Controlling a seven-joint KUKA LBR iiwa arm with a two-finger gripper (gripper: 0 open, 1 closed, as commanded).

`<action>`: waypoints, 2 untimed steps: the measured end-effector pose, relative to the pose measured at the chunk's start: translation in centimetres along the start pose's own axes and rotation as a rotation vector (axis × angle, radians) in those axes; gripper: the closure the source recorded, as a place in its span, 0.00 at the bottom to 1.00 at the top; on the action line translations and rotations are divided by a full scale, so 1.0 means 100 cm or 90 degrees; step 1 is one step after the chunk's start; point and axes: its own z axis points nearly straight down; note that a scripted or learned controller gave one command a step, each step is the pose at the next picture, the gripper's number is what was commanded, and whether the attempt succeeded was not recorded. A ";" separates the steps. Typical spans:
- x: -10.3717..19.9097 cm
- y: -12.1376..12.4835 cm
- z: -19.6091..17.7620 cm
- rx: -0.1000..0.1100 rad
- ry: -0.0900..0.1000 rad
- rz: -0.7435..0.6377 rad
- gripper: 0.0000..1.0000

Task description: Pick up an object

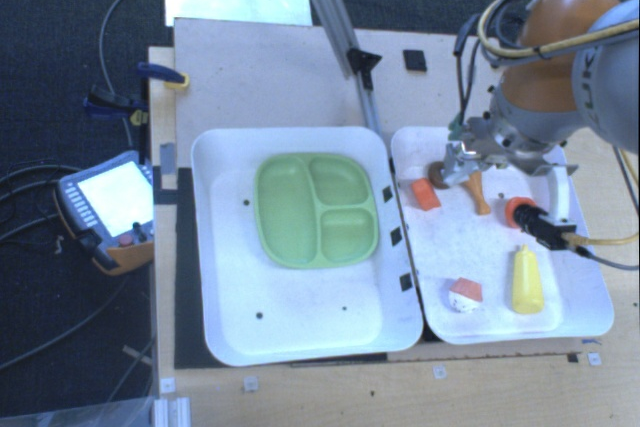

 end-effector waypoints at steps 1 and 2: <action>0.058 0.001 0.006 0.000 0.000 -0.001 1.00; 0.115 0.005 -0.001 0.000 0.001 -0.001 1.00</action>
